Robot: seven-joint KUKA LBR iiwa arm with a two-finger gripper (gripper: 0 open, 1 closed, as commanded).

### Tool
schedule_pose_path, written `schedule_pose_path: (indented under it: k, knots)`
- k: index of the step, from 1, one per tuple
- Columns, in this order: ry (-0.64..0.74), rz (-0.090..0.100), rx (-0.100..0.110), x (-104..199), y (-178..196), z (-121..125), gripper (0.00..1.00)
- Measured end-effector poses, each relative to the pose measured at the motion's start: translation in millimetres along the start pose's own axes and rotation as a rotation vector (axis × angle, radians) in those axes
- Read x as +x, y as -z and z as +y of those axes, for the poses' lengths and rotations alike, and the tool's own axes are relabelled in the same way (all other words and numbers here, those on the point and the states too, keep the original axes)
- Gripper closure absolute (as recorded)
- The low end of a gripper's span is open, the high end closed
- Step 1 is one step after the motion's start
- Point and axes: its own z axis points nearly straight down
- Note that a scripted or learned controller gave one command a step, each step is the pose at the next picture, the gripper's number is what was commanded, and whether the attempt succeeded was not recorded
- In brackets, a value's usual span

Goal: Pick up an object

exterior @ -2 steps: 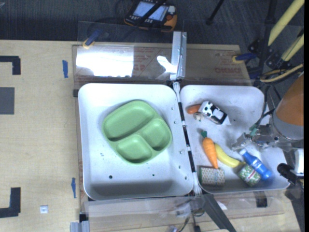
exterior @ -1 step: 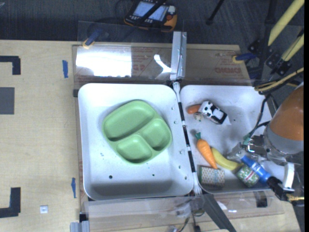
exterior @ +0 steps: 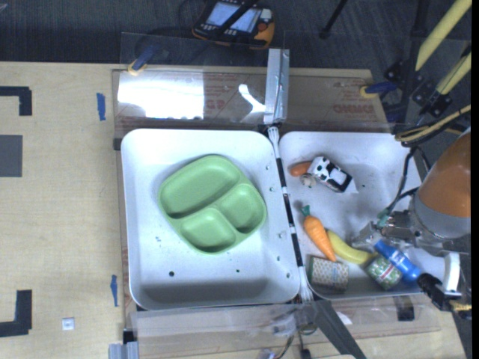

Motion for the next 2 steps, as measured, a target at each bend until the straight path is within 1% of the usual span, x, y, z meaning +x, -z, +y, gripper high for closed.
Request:
schedule_pose_path:
  k: [1,2]
  knots:
    - [0.149,0.000,0.005,-5,39,0,0.00]
    - [0.028,0.003,0.006,-12,-1,1,0.00]
